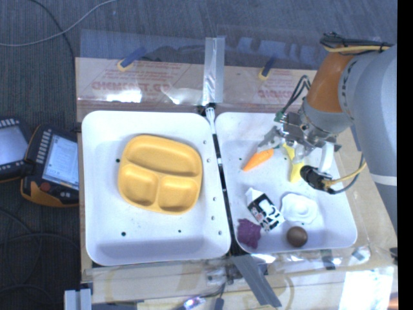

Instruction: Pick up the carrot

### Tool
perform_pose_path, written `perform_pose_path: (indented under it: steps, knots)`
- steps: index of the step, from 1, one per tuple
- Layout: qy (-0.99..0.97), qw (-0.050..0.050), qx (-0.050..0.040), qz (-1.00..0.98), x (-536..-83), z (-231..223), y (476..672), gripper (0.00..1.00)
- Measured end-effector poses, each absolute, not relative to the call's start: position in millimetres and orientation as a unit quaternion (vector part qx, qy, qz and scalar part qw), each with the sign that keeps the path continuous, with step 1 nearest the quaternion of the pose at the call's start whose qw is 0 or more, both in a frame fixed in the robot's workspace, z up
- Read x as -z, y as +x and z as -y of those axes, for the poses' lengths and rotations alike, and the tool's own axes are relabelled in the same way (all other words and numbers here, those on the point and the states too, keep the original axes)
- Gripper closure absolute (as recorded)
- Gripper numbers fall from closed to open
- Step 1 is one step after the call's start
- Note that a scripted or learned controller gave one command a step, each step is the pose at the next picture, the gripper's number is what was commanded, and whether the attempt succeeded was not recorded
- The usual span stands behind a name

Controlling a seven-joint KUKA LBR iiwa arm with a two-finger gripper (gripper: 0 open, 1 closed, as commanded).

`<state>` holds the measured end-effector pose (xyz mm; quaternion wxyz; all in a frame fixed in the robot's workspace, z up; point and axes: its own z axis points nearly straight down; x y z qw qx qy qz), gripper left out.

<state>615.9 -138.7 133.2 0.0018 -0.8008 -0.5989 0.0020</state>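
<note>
Currently the carrot (257, 159) lies on the floor of the right bin (335, 234), in that bin's upper left part, tilted with its orange tip toward the divider between the bins and its green end toward the gripper (286, 142). Gripper sits just beside the carrot's green end, low over the right bin; whether it is spread or pressed together cannot be told from this angle, and nothing is visibly pinched. Arm (361, 102) comes in over the right bin's upper right corner, orange band (326, 76) above the wrist. A yellow piece (296, 166) sits in the right bin just right of the carrot, below the gripper. Nearer the right bin's front edge: a black-and-white carton (263, 210), a purple item (248, 232) touching it at its lower left, a white round item (299, 208) to its right, a brown ball (297, 236) below that. Left bin (97, 237) holds a yellow divided tray (160, 173), roughly centred. A handheld pendant (51, 166) lies on the floor left of the left bin.
</note>
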Motion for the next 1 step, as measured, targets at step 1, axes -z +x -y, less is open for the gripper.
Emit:
perform_pose_path:
  steps: [1]
  knots:
    - [-0.813,-0.005,0.0013,0.583,-90.7,127.3,629.1,0.00]
